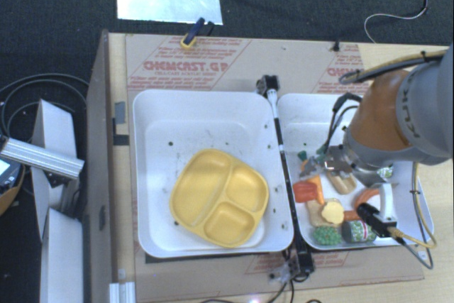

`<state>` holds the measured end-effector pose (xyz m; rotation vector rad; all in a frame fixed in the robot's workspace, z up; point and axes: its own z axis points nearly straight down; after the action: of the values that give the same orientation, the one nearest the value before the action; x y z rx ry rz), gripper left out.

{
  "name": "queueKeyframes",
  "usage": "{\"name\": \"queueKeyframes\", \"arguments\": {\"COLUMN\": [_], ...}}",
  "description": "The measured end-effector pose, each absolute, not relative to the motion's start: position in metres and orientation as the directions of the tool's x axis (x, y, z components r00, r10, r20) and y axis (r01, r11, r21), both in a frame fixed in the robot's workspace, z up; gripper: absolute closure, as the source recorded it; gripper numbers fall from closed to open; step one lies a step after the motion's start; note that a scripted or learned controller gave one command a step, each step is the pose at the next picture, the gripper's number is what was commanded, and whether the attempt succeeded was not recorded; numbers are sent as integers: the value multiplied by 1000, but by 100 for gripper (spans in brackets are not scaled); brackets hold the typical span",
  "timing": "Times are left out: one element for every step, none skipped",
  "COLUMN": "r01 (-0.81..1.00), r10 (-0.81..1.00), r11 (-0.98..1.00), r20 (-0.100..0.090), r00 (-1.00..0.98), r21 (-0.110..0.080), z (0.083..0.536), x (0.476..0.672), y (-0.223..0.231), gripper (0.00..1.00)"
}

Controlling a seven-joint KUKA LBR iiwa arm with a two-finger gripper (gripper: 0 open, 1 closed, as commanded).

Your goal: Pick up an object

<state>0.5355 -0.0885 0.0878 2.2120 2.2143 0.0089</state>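
The right bin (312, 117) holds several toy food pieces in its near half: an orange-red piece (307, 191), a pale yellow piece (331, 211), a green bumpy piece (325, 235), a beige piece (341, 184), a red piece (369, 194) and a dark, patterned can-like piece (359, 230). My gripper (325, 162) is low over this pile, just above the orange-red and beige pieces, with the arm's orange band (376, 117) behind it. The wrist hides the tips.
A yellow divided plate (220, 196) lies in the left bin (163, 124). A black divider rail (280, 152) runs between the bins. The far half of the right bin has only a small green bit (303, 155) near the rail.
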Motion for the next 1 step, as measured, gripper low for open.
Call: {"name": "queueKeyframes", "arguments": {"r01": [1000], "r10": [1000], "r11": [3], "r20": [-2], "r00": [-3], "r21": [9], "z": [87], "x": [585], "y": [-102], "gripper": [0]}}
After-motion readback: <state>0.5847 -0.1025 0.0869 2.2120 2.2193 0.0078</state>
